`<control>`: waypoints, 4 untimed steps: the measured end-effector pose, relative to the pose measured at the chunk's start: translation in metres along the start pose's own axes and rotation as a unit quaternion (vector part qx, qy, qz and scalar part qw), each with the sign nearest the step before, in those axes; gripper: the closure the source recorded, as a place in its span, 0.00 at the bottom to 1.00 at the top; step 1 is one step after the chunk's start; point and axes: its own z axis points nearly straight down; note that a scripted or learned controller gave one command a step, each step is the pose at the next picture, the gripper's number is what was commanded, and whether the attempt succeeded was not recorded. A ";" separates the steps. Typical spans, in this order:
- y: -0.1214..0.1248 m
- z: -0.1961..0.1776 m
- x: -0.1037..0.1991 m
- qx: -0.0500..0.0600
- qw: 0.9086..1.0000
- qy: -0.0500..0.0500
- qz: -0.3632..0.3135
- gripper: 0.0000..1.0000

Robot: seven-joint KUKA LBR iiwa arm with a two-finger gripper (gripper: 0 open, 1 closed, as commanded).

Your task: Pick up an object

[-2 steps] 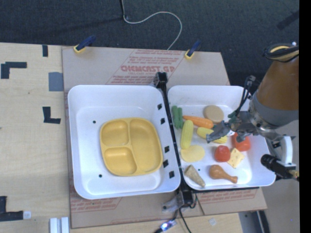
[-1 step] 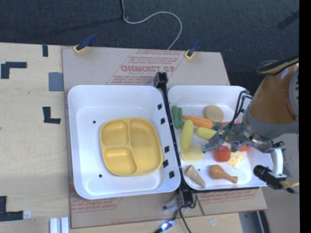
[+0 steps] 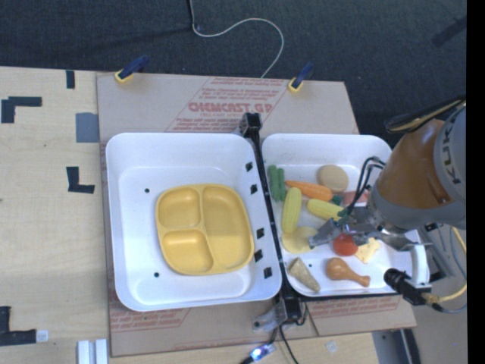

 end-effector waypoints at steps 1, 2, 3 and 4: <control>0.000 0.043 0.001 -0.001 1.000 0.001 -0.001 0.00; 0.000 0.031 0.001 -0.002 1.000 0.000 -0.001 1.00; 0.010 -0.022 0.006 -0.004 1.000 0.000 -0.001 1.00; 0.005 -0.065 0.008 -0.003 1.000 0.000 -0.001 1.00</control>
